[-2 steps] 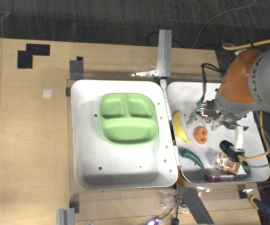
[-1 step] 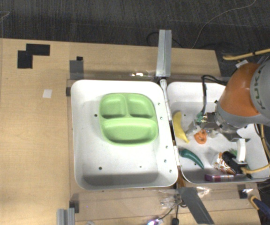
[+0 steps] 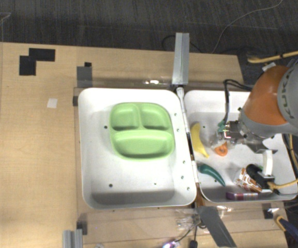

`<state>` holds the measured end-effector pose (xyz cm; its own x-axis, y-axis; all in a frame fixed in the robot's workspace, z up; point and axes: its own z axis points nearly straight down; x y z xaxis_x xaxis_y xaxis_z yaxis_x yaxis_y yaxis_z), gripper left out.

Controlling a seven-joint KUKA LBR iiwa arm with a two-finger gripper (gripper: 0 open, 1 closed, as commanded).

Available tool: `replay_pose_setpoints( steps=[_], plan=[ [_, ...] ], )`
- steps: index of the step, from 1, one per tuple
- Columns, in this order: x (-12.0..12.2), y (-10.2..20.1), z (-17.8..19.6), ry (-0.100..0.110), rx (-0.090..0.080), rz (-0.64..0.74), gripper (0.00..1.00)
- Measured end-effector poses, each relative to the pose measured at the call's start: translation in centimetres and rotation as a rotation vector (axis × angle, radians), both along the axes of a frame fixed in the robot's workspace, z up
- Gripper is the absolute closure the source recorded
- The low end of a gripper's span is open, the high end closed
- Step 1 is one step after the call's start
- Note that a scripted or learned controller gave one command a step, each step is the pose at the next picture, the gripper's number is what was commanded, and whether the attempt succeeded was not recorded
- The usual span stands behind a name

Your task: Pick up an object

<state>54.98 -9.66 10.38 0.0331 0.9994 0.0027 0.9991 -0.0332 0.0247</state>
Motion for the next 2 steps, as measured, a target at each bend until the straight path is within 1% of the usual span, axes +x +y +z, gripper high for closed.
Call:
replay_pose_setpoints(
  steps=[1, 2],
  plan=[
    [5.9, 8.0, 8.2, 0.021, 0.0, -0.136, 1.0],
    [6.3, 8.8, 10.5, 0.022, 0.0, -0.178, 1.0]
  ],
)
